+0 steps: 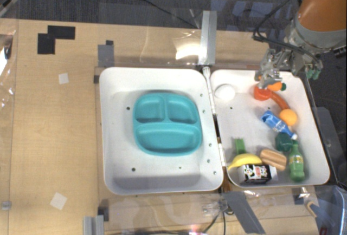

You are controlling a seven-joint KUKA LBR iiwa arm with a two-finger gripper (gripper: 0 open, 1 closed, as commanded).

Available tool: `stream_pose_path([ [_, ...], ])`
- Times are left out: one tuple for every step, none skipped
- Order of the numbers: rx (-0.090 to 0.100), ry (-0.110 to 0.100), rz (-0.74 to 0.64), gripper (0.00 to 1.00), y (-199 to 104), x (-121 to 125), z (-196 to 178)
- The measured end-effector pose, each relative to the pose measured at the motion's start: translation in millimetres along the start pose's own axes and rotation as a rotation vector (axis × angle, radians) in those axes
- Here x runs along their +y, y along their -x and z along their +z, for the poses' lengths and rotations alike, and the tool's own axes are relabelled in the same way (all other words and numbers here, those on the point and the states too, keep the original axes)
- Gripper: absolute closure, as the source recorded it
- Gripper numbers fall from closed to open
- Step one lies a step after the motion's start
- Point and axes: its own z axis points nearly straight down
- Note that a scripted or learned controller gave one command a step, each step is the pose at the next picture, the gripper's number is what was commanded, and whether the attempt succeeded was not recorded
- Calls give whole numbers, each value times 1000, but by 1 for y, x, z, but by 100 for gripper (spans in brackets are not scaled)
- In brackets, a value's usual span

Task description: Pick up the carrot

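The bench [59, 136] is a pale wooden surface with black marks near its far-left corner, and it carries two shallow white bins side by side. The left bin [114, 169] holds a teal divided tray [167, 123] lying flat near its middle, with three compartments facing up. The right bin [238, 120] is crowded along its right and near sides.

The arm [324, 1] comes in from the upper right, its orange band large in the corner, and the grey wrist hangs over the far-right corner of the right bin. The end effector [269, 78] points down into that corner, just above the carrot; whether its fingers are spread or pressed together cannot be told, since the metal parts blur into each other.

The carrot [275, 86] lies at the far end of the right bin, an orange piece with a green tip, directly under the end effector and touching or overlapping a red-orange round piece [262, 93] on its left. A reddish sausage [281, 102] runs diagonally from there toward an orange ball [288, 117]. Just beside the ball lies a blue bottle [276, 123], tilted. Nearer the camera, a green bottle [296, 166] lies by the right wall, with a dark green piece [283, 142] above it. A hot dog bun [272, 158], a yellow banana [245, 161] and a small black-and-white carton [256, 173] cluster at the near edge. A white ball [223, 91] sits alone near the far-left corner of this bin.
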Motion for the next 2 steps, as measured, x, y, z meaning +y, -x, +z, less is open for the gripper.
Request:
stream_pose_path([
  [7, 0, 72, 0, 13, -58, 63],
  [0, -1, 31, 0, -2, -55, 187],
])
